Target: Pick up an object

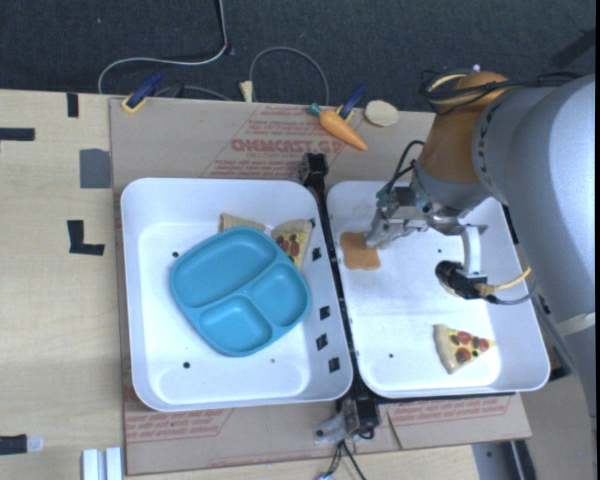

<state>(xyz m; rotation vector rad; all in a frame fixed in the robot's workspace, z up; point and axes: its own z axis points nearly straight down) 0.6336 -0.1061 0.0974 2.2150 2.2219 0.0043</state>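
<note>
I'm watching through a single fixed camera mounted above the bench (40, 268), tilted down at a slant so the far edge and dark floor sit along the top of the frame. It stands back enough to take in both white bins (140, 298) whole, centered and slightly low. The arm (540, 168) crowds in from the right edge, close under the lens.

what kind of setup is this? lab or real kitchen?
Likely a robot lab bin-picking bench, not a kitchen: two shallow white bins clamped on cardboard, toy food such as a pizza slice and carrot, loose cables, and the arm's gripper reaching in.
</note>
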